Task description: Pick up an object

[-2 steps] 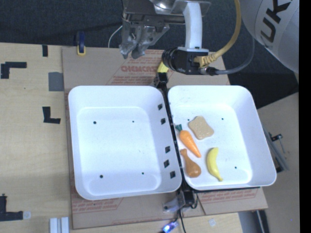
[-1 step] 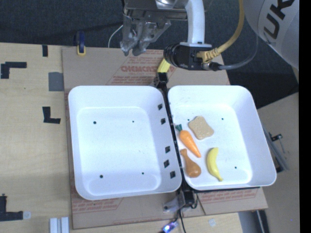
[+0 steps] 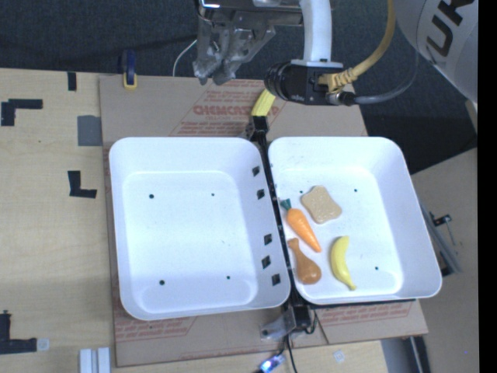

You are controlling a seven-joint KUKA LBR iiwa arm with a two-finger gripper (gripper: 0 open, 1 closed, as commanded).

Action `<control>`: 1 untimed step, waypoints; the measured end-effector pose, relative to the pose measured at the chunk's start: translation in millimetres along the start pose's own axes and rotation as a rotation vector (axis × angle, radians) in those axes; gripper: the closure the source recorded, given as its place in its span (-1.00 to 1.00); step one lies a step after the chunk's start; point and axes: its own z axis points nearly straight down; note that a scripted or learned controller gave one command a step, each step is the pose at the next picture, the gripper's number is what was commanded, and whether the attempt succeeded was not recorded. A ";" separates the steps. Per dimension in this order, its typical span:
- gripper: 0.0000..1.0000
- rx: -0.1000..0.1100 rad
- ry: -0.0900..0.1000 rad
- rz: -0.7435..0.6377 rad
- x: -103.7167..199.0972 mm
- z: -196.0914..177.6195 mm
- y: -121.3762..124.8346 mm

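The metal two-finger gripper (image 3: 216,67) is hanging above the far edge of the left white bin (image 3: 124,208), over brown cardboard; its state I cannot tell. In the right white bin (image 3: 404,208), 4 toy foods are lying near the divider: a tan bread slice (image 3: 321,204), an orange carrot (image 3: 303,228), a yellow banana (image 3: 342,262) and a brown drumstick (image 3: 304,263).

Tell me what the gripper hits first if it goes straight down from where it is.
Probably the cardboard sheet behind the left bin, not a bin; the gripper hangs above it, though depth is unclear.
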 end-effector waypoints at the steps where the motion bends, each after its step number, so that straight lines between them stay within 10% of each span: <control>1: 1.00 0.001 -0.001 -0.002 0.7 -9.6 0.0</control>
